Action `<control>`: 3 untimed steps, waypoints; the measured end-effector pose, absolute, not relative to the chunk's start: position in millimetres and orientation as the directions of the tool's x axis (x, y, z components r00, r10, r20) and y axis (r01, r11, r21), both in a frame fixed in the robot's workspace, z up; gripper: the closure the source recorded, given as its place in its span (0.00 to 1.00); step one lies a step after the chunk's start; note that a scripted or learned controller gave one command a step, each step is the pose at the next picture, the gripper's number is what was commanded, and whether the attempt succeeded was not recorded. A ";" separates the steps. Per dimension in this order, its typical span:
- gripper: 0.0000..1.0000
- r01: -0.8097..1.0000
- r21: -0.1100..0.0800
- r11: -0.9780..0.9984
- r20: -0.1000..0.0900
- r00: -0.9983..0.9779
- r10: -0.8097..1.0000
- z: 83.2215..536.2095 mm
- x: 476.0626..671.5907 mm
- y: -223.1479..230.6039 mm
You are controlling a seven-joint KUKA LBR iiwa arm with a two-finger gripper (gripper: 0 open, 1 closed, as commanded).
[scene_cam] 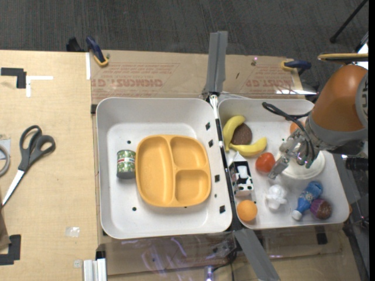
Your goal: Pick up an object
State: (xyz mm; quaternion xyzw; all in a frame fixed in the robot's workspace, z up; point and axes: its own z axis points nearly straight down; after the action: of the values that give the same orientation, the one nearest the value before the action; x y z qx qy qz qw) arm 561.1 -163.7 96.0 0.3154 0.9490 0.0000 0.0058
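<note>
We see the arm (343, 107) reaching in over the right bin (337, 174), gripper (285, 160) down low just beside a tomato (265, 162); nothing sits between its fingers, and we cannot tell if they are apart or together. In that bin: banana (245, 138) curled around a brown ball (241, 134), cow toy (242, 180), orange (246, 211) at the near edge, white figure (275, 196), blue bottle (306, 200), purple ball (321, 208), white cup (309, 167) under the wrist. Left bin (111, 215) has a yellow tray (173, 170) with a green can (125, 163) touching its left side. Scissors (26, 157) lie on the bench (47, 227).
</note>
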 end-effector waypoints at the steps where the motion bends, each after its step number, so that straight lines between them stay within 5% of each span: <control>1: 0.00 0.645 0.007 0.764 -0.011 -0.764 0.645 95.9 626.1 -127.9; 3: 0.00 0.804 0.009 0.595 -0.009 -0.595 0.804 95.8 600.5 -99.5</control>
State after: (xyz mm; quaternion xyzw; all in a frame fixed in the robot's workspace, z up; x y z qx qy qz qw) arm 600.5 -99.5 95.8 0.4502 0.8929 0.0020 0.0063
